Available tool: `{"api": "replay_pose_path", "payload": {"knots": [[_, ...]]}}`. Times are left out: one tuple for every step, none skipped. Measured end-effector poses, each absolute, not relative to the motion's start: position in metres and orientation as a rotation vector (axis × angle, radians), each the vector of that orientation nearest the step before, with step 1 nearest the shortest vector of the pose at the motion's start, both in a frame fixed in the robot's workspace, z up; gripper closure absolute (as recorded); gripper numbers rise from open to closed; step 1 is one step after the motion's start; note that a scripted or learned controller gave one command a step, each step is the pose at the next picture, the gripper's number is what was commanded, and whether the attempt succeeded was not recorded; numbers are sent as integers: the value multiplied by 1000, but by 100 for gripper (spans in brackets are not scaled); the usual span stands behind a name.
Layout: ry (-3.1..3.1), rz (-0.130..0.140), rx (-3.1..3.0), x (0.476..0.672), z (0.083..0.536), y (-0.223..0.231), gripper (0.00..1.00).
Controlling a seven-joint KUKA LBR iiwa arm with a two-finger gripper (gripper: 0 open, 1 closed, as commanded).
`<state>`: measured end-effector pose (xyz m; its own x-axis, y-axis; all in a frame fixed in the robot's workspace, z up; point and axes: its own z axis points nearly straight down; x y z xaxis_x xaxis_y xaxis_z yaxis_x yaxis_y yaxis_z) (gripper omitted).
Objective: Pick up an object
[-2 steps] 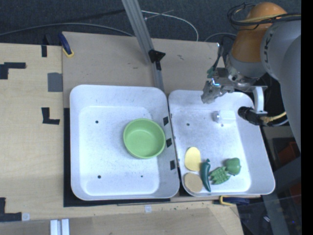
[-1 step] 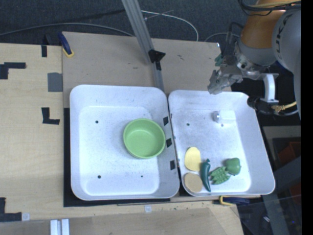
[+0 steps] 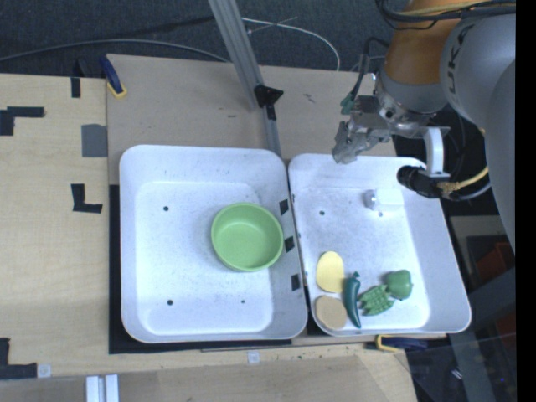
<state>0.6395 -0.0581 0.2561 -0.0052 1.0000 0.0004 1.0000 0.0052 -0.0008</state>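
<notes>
My gripper (image 3: 346, 151) hangs over the far rim of the right bin (image 3: 435, 224), well above its floor, with nothing seen between its tips. At the near end of that bin lie a yellow lemon-shaped piece (image 3: 330, 270), a tan round piece (image 3: 331, 311), a dark green pepper (image 3: 351, 297) and a knobbly green toy (image 3: 388, 291). A small grey object (image 3: 369, 198) sits on the bin floor below the gripper. A green bowl (image 3: 246, 236) stands upright in the left bin (image 3: 151, 249).
A slanted metal pole (image 3: 243, 53) rises behind the bins and ends near their shared corner. The arm's grey body and orange band (image 3: 435, 23) fill the upper right. Black cables and a connector (image 3: 423, 181) hang beside the right bin's far right rim.
</notes>
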Motion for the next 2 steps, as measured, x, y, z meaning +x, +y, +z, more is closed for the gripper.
{"api": "replay_pose_path", "payload": {"knots": [[-2227,1,-2212,632,257,-2,100],[-2228,0,-2212,643,251,58,100]]}}
